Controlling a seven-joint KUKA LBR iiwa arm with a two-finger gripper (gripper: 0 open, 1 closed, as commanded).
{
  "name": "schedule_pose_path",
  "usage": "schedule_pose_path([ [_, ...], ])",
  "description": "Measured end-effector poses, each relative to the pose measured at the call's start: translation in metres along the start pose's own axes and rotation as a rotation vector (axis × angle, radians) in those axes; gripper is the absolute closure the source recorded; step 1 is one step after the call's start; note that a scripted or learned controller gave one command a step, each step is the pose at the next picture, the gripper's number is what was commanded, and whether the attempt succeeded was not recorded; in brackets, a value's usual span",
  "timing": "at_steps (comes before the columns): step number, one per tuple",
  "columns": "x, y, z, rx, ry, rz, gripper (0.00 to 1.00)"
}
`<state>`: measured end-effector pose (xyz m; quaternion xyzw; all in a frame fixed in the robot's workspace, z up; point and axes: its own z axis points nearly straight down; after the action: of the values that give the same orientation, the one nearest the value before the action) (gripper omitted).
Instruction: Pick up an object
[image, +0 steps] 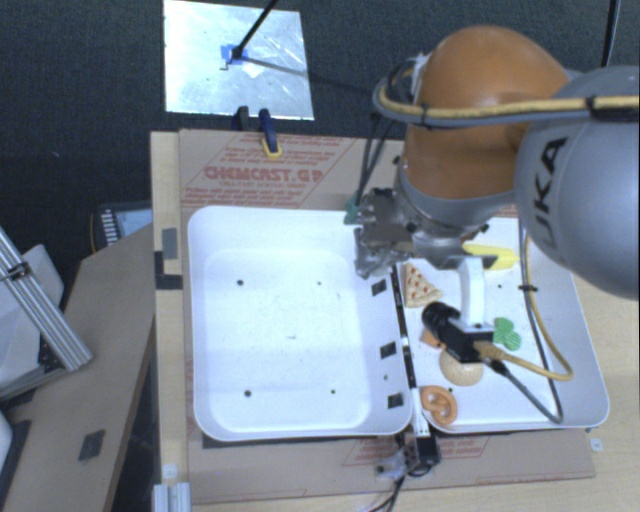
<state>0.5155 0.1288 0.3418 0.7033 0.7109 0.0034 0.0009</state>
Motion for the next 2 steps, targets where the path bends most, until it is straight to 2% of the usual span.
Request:
schedule_pose_path([
  [1,-0.002,-0.028,-0.125,-0.01,0.002,0.005,1.0],
  [2,0.052,0.004,-0.164,-0.002,0.0,0.002,1.0],
])
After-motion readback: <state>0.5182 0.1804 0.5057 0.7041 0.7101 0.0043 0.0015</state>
